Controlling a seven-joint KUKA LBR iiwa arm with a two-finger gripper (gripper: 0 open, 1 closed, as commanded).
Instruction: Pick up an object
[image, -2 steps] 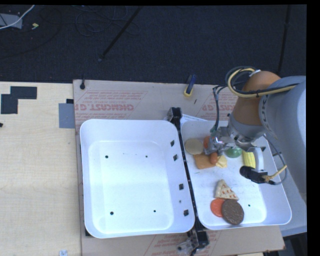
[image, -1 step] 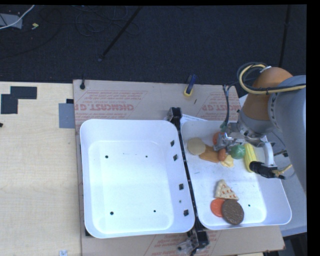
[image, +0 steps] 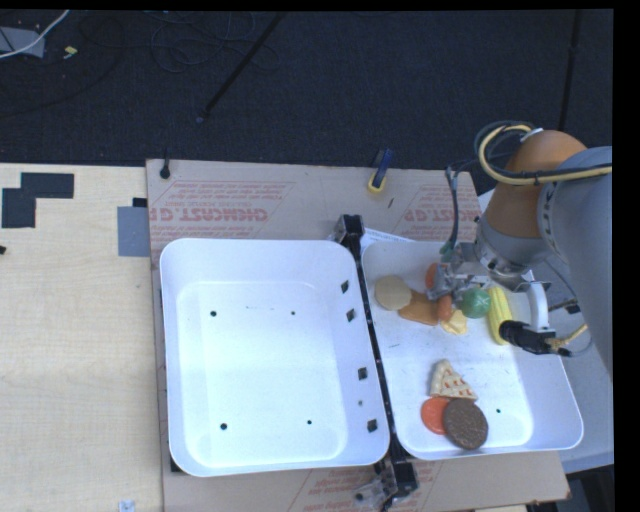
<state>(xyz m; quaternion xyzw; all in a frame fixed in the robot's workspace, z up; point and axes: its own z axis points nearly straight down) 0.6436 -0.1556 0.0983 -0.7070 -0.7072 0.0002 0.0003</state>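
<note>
My gripper (image: 452, 288) is low in the right bin (image: 560, 410), at its far side, down among a cluster of toy foods. Around it lie a red piece (image: 432, 274), an orange-brown piece (image: 420, 312), a small yellow piece (image: 456, 323) and a green piece (image: 478, 300). A beige round piece (image: 393, 293) sits just left of the cluster. A yellow corn cob (image: 499, 311) lies to its right. The gripper's body hides what is directly under it.
Near the right bin's front lie a tan wedge (image: 450, 380), a red-orange disc (image: 432, 413) and a brown cookie (image: 465, 424). The left bin (image: 180, 300) adjoins along a black-clipped divider (image: 362, 330). The arm (image: 545, 200) comes in from the right.
</note>
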